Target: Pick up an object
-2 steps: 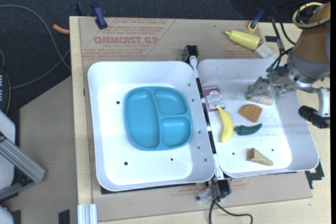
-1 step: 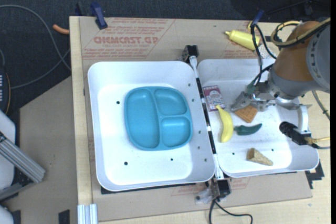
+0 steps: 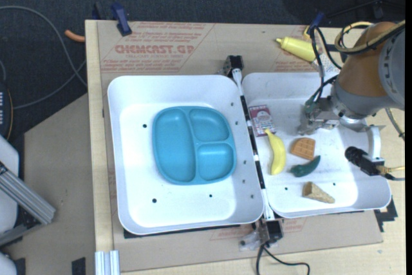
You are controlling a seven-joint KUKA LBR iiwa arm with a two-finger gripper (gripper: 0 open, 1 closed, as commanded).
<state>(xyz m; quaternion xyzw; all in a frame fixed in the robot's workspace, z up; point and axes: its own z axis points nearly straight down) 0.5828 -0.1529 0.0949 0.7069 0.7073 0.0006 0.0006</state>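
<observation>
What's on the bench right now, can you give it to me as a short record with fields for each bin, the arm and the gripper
left bin: blue divided plate, lying flat
right bin: banana, waffle piece, green pepper, wedge of bread, small red packet
arm: over the right bin, reaching in from the right
gripper: near the waffle piece, nothing seen between its fingers
on bench outside bins: yellow bottle

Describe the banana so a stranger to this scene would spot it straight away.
Find the right-hand white bin, the one the arm reaches into. Along its left side, just below a small red packet, lies the banana. It is the only long, curved yellow item among the bin's small toy foods.
</observation>
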